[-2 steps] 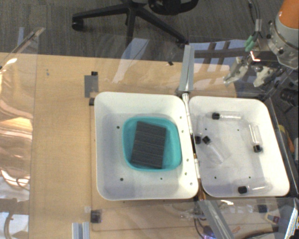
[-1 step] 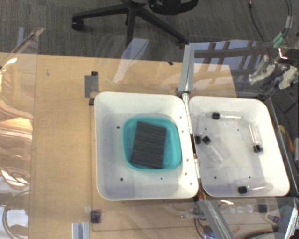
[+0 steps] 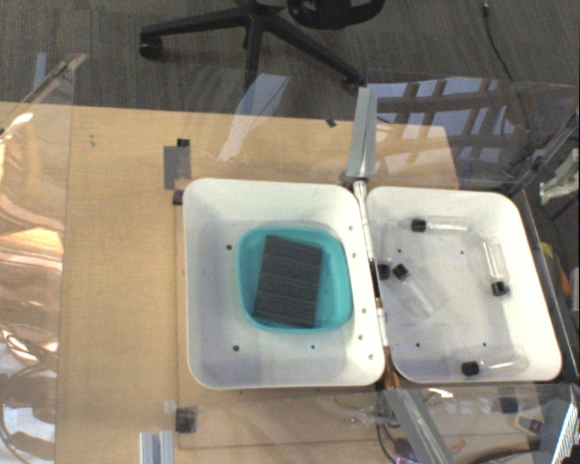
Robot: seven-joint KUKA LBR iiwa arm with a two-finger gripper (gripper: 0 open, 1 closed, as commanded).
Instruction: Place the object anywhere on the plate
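A teal square plate (image 3: 340, 281) sits in the left white bin (image 3: 204, 299). On the plate lies a dark grey ribbed rectangular block (image 3: 289, 281), tilted slightly, covering most of the plate's middle. The right white bin (image 3: 526, 299) holds several clear tubes with black caps, such as one near the back (image 3: 439, 225) and one on the right side (image 3: 494, 265).
A metal post (image 3: 362, 136) stands behind the seam between the two bins. Clear plastic panels border the bench at left and back right. An office chair base (image 3: 263, 27) stands on the floor beyond the bench. Small black brackets (image 3: 178, 166) sit on the wooden benchtop.
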